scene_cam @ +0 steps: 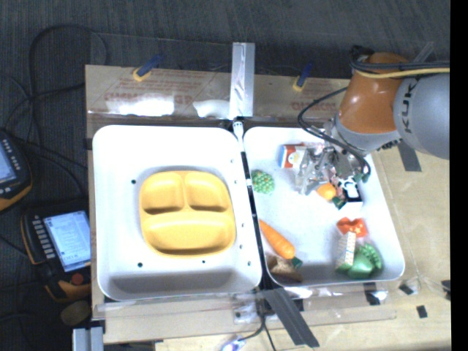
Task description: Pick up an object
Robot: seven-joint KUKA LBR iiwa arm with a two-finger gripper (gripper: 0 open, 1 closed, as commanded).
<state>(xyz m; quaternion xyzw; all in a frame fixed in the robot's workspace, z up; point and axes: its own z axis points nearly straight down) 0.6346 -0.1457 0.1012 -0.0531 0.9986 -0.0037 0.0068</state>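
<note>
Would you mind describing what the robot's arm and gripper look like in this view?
The arm is a rounded grey casing with a glossy orange band above the wrist and part of a dark printed letter on the grey shell. Black cables loop around the orange section, and a yellowish one runs over its top. The gripper below is a compact cluster of pale metal with dark parts.

Little legible text. Arm (428, 112): part of a dark letter, likely the "K" of KUKA, on the grey housing by the orange band; the rest is cut off. Cardboard (157, 92) behind the bins: faint reddish print, unreadable. Handheld screen (67, 238) at left: lines of text, too small to read. Small carton (292, 156) in the right bin: red and white label, nothing readable.
</note>
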